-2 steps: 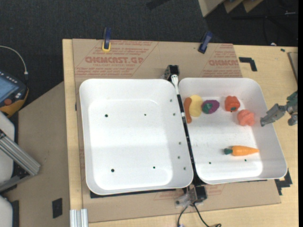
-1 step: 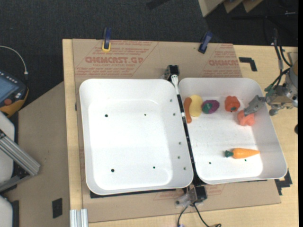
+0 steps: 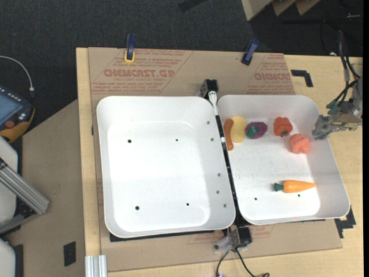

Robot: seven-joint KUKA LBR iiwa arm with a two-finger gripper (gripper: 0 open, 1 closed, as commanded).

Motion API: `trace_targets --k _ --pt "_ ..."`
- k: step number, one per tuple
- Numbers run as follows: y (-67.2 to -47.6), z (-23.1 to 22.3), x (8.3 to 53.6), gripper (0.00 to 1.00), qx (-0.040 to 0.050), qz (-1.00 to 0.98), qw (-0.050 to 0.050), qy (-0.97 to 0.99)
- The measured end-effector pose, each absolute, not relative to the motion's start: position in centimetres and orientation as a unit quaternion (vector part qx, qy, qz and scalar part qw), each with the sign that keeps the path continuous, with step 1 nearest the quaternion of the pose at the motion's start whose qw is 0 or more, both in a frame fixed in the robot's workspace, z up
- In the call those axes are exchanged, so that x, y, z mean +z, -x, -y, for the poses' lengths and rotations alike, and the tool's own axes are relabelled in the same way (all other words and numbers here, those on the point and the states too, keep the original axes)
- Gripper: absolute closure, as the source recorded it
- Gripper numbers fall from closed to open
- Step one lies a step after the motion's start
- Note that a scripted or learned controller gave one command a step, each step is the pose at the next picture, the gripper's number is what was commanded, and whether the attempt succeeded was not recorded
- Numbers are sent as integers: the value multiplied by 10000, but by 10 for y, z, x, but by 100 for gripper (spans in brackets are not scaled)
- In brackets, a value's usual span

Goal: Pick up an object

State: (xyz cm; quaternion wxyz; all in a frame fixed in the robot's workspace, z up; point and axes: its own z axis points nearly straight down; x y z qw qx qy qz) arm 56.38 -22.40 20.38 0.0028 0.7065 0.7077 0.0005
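The right bin (image 3: pixel 328 172) holds several toy foods. An orange stick-shaped piece (image 3: pixel 229 134) lies by the bin's left wall, with a yellow piece (image 3: pixel 238 127) touching it. A purple and green piece (image 3: pixel 256 130) sits just right of those. Further right are a red-orange pepper (image 3: pixel 281 126) and a pink ball (image 3: pixel 299 143). A carrot (image 3: pixel 295 186) lies alone lower in the bin. My gripper (image 3: pixel 324 128) hangs at the bin's right rim, just right of the pink ball, with nothing visibly in it.
The left bin (image 3: pixel 115 154) sits beside the right one, on a cardboard sheet (image 3: pixel 173 68) clamped at the back. Cables run down from the upper right toward the gripper.
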Motion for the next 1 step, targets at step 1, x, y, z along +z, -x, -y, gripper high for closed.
trace_targets --k 1 --pt "-475 225 226 100 -10 -7054 -23 -7088"
